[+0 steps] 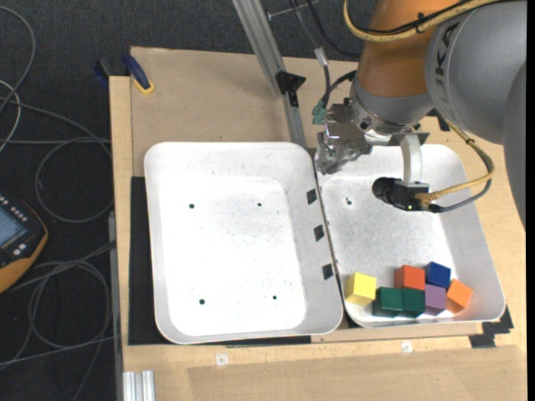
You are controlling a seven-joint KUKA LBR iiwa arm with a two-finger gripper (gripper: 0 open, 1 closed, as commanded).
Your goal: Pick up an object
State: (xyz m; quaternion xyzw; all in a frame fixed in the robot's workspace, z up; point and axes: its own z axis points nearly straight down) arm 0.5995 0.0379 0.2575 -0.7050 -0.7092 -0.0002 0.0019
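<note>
Seven blocks cluster well below the gripper (334,153), at the right bin's (476,232) near edge: one yellow block (362,287), two green blocks (399,301), two orange blocks (410,276), one blue block (438,274) and one purple block (435,297). The gripper hangs over that bin's far left corner; its grip state cannot be told. One left bin (167,174) lies beside it.

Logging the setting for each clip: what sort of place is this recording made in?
Probably a robotics lab bench, not a home or factory line. A plywood bench bears two white bins, small coloured blocks lie in the right one, and loose cables trail over the dark carpet.
</note>
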